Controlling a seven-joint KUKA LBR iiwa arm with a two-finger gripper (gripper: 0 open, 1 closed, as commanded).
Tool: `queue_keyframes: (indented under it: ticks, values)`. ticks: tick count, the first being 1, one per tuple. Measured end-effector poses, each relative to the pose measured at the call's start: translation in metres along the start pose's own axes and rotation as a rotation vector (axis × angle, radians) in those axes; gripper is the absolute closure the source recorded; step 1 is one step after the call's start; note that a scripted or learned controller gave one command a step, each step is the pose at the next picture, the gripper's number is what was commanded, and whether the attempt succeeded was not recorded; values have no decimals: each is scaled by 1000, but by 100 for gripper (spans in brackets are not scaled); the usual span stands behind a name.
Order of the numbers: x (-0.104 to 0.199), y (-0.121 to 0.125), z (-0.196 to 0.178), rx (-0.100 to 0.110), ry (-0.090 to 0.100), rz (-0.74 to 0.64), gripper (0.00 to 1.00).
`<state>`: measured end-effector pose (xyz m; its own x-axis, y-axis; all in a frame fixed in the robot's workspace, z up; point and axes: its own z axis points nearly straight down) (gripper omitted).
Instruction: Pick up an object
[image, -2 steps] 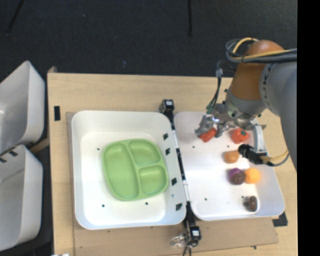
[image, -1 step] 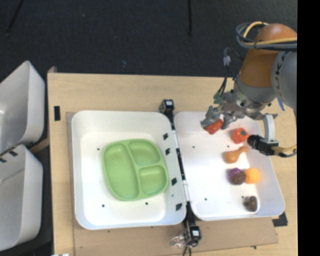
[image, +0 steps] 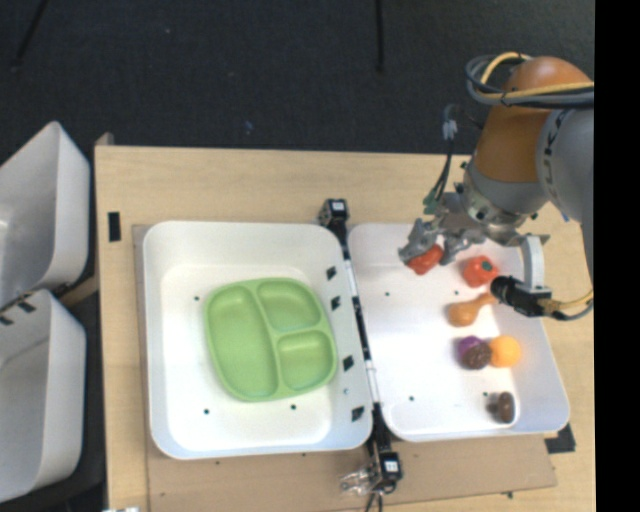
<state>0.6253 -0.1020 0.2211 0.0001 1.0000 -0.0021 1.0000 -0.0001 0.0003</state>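
Down by the near edge of the right bin (image: 400, 420) sits a small brown lump (image: 501, 405), and just beyond it a purple piece (image: 473, 352) touches an orange ball (image: 506, 350); a tan pear-shaped piece (image: 467, 311) and a red tomato-like piece with a green cap (image: 479, 270) lie further in. The gripper (image: 428, 250) hangs at that bin's far edge, and a small red-orange object (image: 426, 261) sits right at its tip! It looks like light, hard plastic toy food, smooth and likely slippery, best pinched across its narrow middle. Whether the gripper is parted or clamped on it, I cannot tell from up here. Over in the left bin (image: 180, 420), a green divided tray (image: 270, 338) lies flat near the middle.
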Motion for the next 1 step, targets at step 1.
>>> queue_keyframes:
  ticks: [1]
  values:
    - [51,-3,-14,-1,2,-2,100]
